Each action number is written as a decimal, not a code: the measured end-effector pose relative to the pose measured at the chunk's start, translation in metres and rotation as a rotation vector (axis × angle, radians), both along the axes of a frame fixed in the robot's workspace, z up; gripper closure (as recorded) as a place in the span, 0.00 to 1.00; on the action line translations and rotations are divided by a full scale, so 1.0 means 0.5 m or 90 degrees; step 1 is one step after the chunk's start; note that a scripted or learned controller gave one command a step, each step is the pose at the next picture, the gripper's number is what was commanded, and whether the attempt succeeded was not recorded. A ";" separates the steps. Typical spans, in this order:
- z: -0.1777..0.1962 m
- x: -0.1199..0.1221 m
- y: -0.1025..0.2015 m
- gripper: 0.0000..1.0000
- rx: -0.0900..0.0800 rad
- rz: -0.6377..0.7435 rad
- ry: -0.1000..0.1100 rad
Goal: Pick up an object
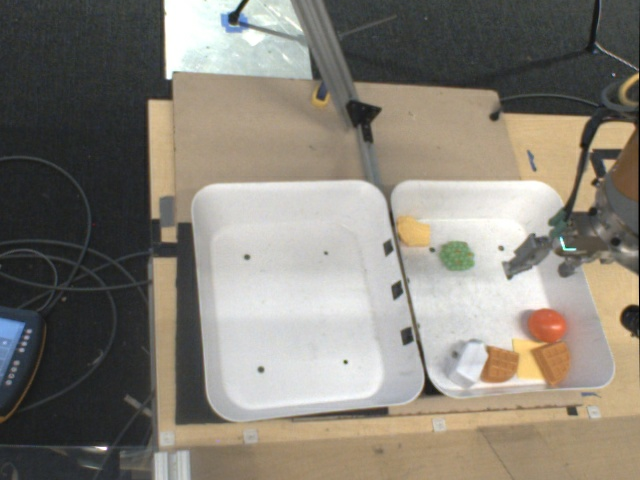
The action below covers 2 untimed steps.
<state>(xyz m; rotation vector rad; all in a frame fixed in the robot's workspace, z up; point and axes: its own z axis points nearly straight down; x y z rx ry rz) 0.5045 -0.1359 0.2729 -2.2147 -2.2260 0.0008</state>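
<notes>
The desk [330, 128] carries two shallow white bins side by side, and all the loose things lie in the right bin [470, 196]; the left bin [290, 303] sits against it along their shared inner walls. The arm [622, 203] comes in over the desk's right edge, and its tool [522, 260] hangs over the right bin's middle, toward that bin's right wall. The dark fingers point left and slightly down toward the bin floor, but whether they stand apart or together cannot be told from this angle, and nothing can be seen between them. A green bumpy object [458, 256] lies just left of the tool, apart from it, near the bin's centre. A yellow object [413, 232] rests near the bin's inner wall, toward the desk's far edge. A red round object [547, 324] sits by the bin's right wall, nearer the desk's front edge. Along the bin's front wall lie a grey-white object [463, 361], a brown waffle-like piece [499, 365] touching it, a flat yellow piece [526, 353], and a second brown waffle-like piece [555, 361] at the front right corner, overlapping the flat yellow piece.
</notes>
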 end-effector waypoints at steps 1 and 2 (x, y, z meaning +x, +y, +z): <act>0.003 0.001 0.000 0.00 0.000 -0.001 -0.002; -0.083 0.011 0.005 0.00 0.000 -0.003 0.001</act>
